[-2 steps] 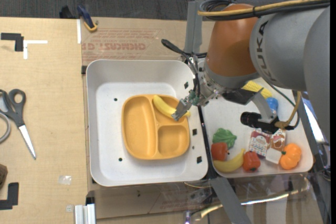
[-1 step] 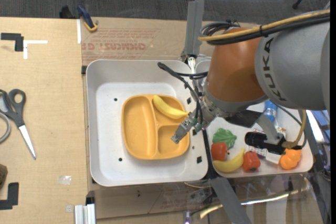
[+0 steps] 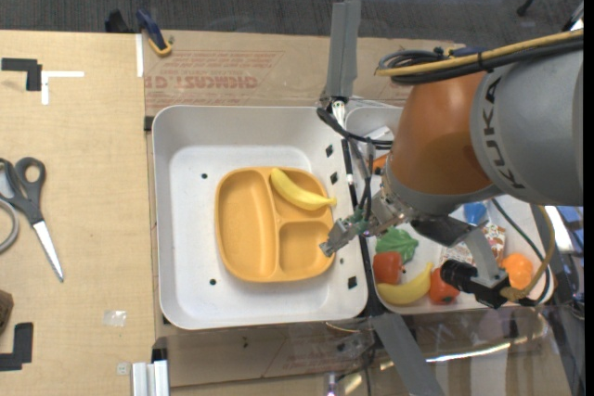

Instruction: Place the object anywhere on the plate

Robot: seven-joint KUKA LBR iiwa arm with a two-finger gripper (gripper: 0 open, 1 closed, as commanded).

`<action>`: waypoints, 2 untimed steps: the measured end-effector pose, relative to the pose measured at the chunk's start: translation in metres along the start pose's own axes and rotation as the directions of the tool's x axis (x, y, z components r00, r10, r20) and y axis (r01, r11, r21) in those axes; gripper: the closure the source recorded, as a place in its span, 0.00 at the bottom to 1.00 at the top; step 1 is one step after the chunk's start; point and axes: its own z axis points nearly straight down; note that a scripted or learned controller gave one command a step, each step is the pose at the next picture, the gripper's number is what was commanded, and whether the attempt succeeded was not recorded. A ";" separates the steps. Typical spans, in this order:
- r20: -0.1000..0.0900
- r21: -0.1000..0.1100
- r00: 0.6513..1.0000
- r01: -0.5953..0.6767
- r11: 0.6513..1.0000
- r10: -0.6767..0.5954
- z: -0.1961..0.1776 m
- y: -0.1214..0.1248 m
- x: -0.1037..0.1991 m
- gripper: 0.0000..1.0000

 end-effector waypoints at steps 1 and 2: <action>0.001 0.000 1.000 -0.003 1.000 0.003 -0.008 0.001 -0.002 1.00; 0.002 -0.002 0.993 -0.114 0.993 0.114 -0.034 0.012 0.025 1.00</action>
